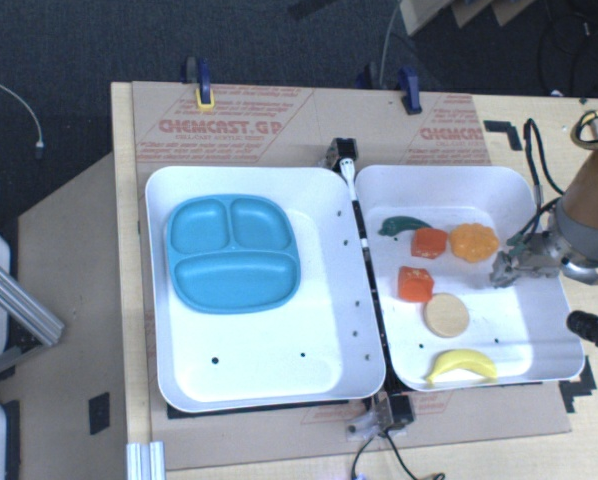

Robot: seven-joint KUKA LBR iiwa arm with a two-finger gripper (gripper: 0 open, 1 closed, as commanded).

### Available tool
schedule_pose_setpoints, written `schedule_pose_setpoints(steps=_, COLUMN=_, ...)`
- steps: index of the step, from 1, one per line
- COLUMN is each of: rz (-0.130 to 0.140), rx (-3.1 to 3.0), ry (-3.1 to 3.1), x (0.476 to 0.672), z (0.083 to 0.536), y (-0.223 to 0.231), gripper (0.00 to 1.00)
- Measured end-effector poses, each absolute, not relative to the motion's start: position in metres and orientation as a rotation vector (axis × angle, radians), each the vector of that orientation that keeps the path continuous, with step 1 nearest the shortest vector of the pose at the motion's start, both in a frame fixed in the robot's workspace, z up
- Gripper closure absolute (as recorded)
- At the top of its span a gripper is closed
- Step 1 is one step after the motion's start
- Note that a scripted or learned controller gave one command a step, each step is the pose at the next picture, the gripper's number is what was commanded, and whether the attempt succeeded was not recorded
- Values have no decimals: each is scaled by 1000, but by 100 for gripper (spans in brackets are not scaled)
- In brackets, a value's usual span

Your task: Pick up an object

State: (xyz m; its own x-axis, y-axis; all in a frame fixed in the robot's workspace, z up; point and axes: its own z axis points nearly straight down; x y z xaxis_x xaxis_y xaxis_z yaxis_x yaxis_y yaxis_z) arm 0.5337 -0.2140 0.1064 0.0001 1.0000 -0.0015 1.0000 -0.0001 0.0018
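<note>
Orange fruit (474, 242), likeliest target, lies in right bin (499, 366) just left of the claw (506, 271), untouched; claw state cannot tell, nothing visibly held, so the pick looks not yet done.

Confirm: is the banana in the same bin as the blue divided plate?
No, the banana lies in the right bin, while the blue divided plate sits in the left bin.

Bright, even overhead light, soft shadows, mild glare on the white bins (259, 368), slightly soft focus.
</note>
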Motion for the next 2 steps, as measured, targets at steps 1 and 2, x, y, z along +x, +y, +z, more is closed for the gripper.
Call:
schedule_pose_setpoints(steps=1, rz=2, rx=2217, ry=2218, x=533, z=150, y=-217, gripper=100)
schedule_pose_setpoints(steps=2, rz=3, rx=2216, ry=2218, x=535, z=193, y=-215, gripper=100)
